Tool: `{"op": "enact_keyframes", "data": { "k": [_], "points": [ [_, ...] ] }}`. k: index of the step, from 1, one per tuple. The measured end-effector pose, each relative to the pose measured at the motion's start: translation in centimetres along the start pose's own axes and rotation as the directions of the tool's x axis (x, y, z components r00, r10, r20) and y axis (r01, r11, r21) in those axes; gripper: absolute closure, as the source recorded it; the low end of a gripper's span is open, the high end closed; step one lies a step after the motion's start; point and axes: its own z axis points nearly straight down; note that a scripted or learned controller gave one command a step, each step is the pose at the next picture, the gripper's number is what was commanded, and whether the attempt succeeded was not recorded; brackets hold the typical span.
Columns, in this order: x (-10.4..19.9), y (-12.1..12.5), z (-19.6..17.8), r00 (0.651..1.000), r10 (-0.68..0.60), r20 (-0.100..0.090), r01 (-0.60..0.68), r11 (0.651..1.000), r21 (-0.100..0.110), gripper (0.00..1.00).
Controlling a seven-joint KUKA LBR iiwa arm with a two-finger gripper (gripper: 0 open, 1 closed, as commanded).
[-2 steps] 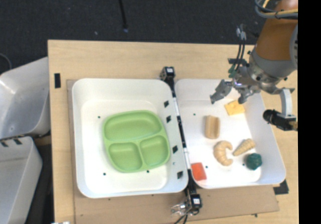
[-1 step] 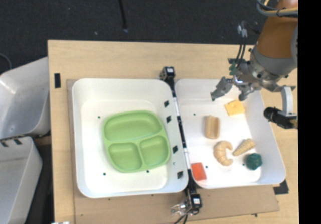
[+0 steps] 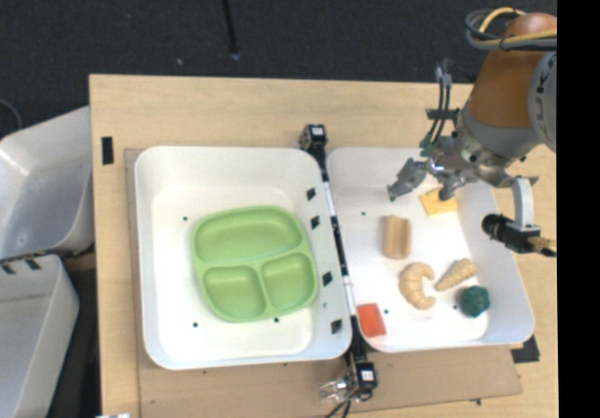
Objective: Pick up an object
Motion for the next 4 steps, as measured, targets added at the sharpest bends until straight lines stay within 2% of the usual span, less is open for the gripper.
{"op": "enact_keyframes", "data": {
  "k": [2,3,4],
  "points": [
    [-0.1,-0.8,10.9,1.0,0.002,-0.001,-0.002,1.0,0.002,0.0],
    [-0.2,-0.6,9.5,1.0,0.007,0.0,-0.007,1.0,-0.006,1.0],
    [-0.3,-0.4,5.2,1.0,0.003,-0.001,-0.003,1.0,-0.007,1.0]
  ]
}}
